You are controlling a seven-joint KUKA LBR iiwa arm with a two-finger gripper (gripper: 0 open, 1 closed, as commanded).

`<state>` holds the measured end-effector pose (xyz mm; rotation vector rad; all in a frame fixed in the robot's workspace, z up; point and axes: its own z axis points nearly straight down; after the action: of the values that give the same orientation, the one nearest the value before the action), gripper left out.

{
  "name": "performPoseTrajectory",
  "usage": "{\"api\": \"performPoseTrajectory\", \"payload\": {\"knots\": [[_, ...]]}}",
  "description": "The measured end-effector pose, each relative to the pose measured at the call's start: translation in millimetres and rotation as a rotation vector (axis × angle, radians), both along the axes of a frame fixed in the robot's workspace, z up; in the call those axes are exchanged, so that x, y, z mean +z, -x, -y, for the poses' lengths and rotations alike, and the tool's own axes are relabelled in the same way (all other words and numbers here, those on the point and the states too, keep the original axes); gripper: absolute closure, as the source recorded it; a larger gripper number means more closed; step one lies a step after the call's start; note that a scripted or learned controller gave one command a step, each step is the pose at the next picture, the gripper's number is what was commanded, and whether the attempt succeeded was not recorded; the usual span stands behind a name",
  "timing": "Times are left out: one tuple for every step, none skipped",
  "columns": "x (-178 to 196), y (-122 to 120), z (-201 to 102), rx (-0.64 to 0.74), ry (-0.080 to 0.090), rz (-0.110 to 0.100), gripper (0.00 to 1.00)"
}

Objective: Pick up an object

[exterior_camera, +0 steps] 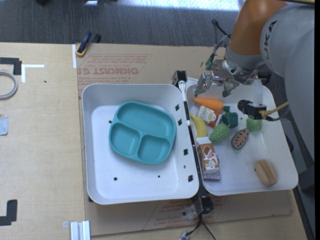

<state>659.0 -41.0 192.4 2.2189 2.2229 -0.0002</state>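
My gripper (214, 87): it hangs over the far end of the right bin (281, 151), just beyond the toys. The two fingers (201, 86) stand apart, with bare white bin floor showing between them, so it is released and grasping nothing.

Nearest candidate: the orange carrot (210, 103) lies just on the near side of my fingertips, flat on the bin floor. I judge it the likeliest pick.

Other candidates: a yellow banana (199, 126) lies along the wall shared with the other bin. A small printed packet (208, 114), a bumpy green toy (219, 132) and a dark green piece (230, 119) are crowded together. The watermelon slice (240, 138), the printed carton (209, 160) and the tan roll (265, 172) lie nearer the camera, the roll well apart from the rest.

Left bin (95, 151): it holds a teal divided plate (142, 132), far from my gripper.

Done so far: as far as I can judge, only the approach; every toy rests on the bin floor and none is lifted.

Left to do: settle over one toy, descend, clench on it and raise it clear.

Concern: the carrot touches the packet, so my fingers may nudge its neighbour.
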Motion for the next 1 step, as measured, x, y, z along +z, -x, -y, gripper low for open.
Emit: {"api": "performPoseTrajectory", "payload": {"knots": [[-0.3,24.6,-16.9,0.001,0.000,-0.001,0.00]]}}
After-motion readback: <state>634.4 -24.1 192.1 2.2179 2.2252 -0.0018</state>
